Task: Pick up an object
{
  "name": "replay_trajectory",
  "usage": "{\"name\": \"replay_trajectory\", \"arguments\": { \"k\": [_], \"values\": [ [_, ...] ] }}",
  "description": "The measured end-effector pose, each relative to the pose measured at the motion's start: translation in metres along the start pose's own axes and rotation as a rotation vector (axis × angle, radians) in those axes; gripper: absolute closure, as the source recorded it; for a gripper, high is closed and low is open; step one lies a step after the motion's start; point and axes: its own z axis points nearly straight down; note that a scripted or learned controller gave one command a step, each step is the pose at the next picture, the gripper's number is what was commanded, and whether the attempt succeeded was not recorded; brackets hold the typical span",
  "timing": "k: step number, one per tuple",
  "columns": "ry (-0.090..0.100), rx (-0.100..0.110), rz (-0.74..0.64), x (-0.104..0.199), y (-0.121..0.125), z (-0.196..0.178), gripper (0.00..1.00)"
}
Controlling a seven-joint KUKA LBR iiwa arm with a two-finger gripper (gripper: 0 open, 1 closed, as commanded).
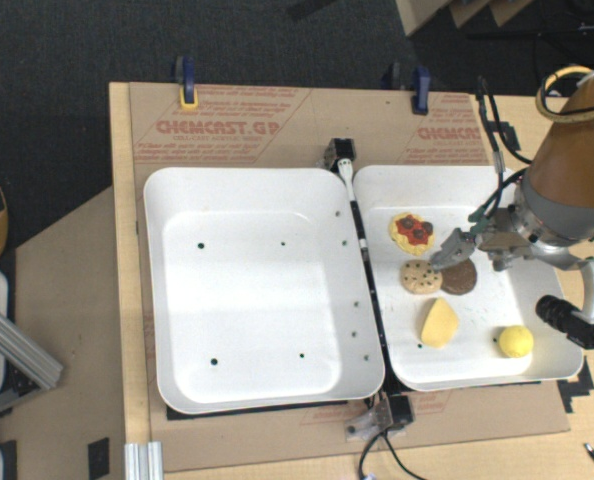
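Pick not done yet, as far as the frame shows — nothing is lifted, all items lie flat on the floor of the right bin. The arm reaches in from the right w/ its gripper low over the middle of that bin, tip right by the two cookie-like pieces. Gripper state: can't tell, the tip is small and dark against the items, no way to judge from this angle. Likely target, my guess from where the tip sits, is the dark brown round or the tan speckled cookie just beside it; the two touch or nearly touch, and the gripper tip sits at their upper edge, maybe contacting, can't confirm. Both are flat discs, low profile, so a grab would prob need the tip pressed close to the bin floor — slip risk looks real. Other things in same bin: a small round piece w/ red and yellow topping just above the cookies, a pale yellow wedge below them, and a yellow ball-like item toward the bin's near right corner, well apart from the gripper. Left bin holds no items. What's left: secure one item, raise it clear of the bin.
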Motion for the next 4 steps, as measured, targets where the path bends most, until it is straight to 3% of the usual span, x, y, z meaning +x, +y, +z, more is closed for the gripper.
{"name": "replay_trajectory", "arguments": {
  "k": [1,2,3,4],
  "values": [
    [0.001,0.006,0.004,-0.019,-0.008,0.13,0.0],
    [-0.002,-0.002,0.002,-0.018,-0.006,0.114,1.0],
    [-0.002,-0.01,-0.005,-0.009,0.091,0.103,1.0],
    [0.001,0.005,0.002,-0.009,0.052,0.125,1.0]
  ]
}}
